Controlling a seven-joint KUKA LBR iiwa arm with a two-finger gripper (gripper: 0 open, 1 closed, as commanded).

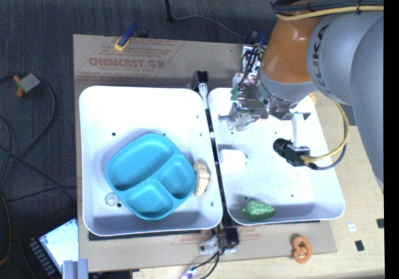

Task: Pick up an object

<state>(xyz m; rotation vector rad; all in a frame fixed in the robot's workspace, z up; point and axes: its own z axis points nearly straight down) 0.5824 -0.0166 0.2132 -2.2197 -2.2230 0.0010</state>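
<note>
The end effector (240,115) hangs low over the far left part of the right bin (324,200); whether it is open or closed cannot be told, and nothing visibly sits in it. Just below it lies a small white block (232,159). Farther toward the near wall rests a green leafy object (257,210). To its left, in the left bin (93,146), sit a blue divided tray (151,175) and a pale beige piece (202,177) touching it. Judged from this, no pick has succeeded yet; grasping and lifting remain.
</note>
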